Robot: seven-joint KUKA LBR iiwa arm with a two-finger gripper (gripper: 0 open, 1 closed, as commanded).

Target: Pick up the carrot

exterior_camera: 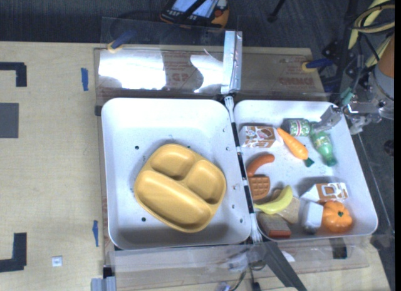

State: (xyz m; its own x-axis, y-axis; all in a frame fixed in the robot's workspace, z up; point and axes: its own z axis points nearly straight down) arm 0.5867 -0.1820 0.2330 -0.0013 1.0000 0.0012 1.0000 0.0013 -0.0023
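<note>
Lighting is bright and even across the bench, coming from above. Strong white glare covers the clear panel (164, 71) behind the left bin (119, 121), upper centre of the frame. Soft, short shadows lie under the yellow tray (180, 185) and the toys. The dark floor along the top edge is dim. Focus is slightly soft throughout; fine print on the cartons is unreadable.

Two white bins (119, 158) sit side by side on the bench. The left one holds one yellow three-compartment plate (180, 185). The right one holds one carrot (293, 143), one green bottle (323, 145) with one green-labelled can (296, 127) at its 9 o'clock, two small cartons (259, 136), one sausage (259, 161), one waffle (259, 186), one banana (277, 201) and one orange pumpkin (337, 217).
</note>
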